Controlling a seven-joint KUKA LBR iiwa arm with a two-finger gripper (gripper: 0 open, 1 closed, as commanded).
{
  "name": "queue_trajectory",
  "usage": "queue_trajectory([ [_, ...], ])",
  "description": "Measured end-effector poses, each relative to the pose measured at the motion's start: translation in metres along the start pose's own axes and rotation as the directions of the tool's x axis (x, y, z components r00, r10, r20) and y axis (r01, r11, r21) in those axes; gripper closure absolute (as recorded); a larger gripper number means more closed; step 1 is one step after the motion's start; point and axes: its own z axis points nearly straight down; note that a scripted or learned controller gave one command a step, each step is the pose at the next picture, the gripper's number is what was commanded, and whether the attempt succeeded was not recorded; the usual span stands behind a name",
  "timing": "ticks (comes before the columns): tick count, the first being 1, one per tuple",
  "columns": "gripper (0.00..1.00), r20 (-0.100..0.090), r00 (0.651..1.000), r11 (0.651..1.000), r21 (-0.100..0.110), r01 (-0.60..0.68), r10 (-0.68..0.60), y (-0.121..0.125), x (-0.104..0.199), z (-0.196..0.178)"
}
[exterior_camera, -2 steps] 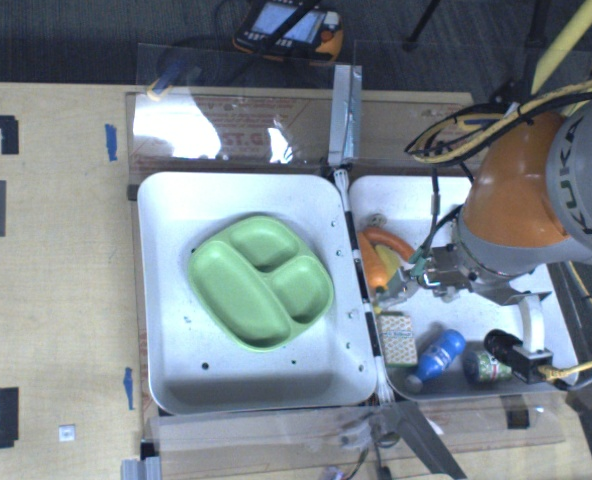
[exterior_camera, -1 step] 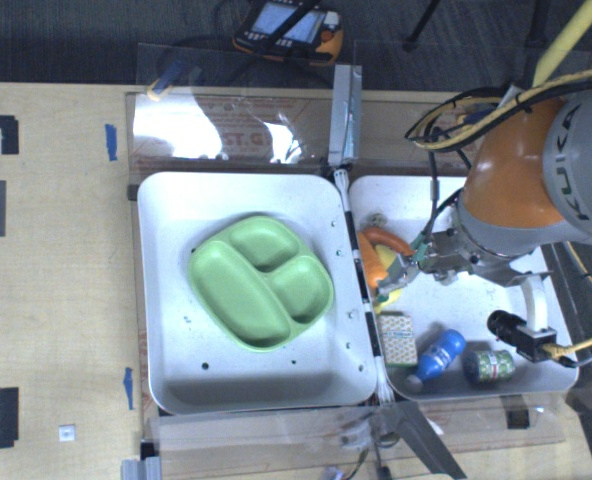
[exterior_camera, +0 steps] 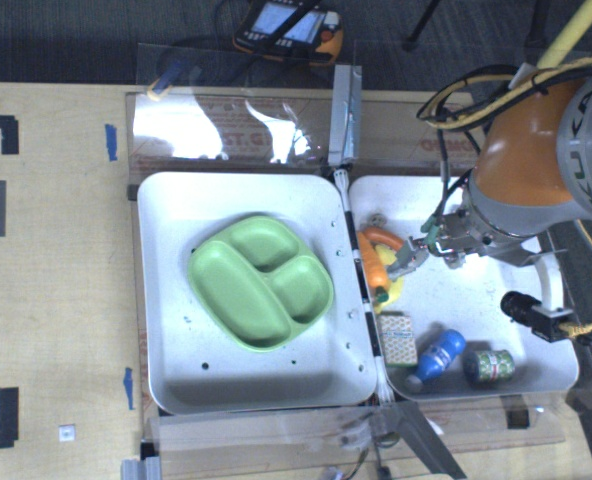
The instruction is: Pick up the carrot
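Bench (exterior_camera: 56, 268): one pale wooden top is lying under everything, carrying black corner marks and small blue tape strips far to the left of the gripper.
Bins: two shallow white ones are sitting side by side; the left bin (exterior_camera: 166, 218) is lying well left of the gripper, the right bin (exterior_camera: 556, 363) is lying under it.
Plate (exterior_camera: 261, 280): one green divided plate is resting in the left bin, well to the left of the fingers.
Clear panel (exterior_camera: 226, 108): one glossy sheet is catching glare behind the left bin.
Pendant (exterior_camera: 288, 26): one handheld controller with a lit screen is lying on the dark floor beyond the bench.
Carrot (exterior_camera: 377, 256): one orange carrot is lying at the left edge of the right bin, against the divider, just left of the fingertips, with something yellow peeking out just below it.
Gripper (exterior_camera: 413, 253): one is reaching down to the left; its tips are sitting right beside the carrot, and I cannot tell whether the fingers are apart or together, or whether they are touching it.
Packet (exterior_camera: 397, 337): one small patterned box is lying below the gripper.
Bottle (exterior_camera: 438, 355): one blue bottle is lying below, just right of the packet.
Can (exterior_camera: 489, 365): one green can is lying on its side, below and right of the gripper.
Arm (exterior_camera: 531, 153): one grey arm with an orange band is coming in from the right, cables looping over it.
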Motion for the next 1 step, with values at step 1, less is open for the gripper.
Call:
queue_trajectory([
  [1,0.0,0.001,0.967,0.967,-0.003,0.254,-0.254,0.0119,0.0024,-0.0114],
])
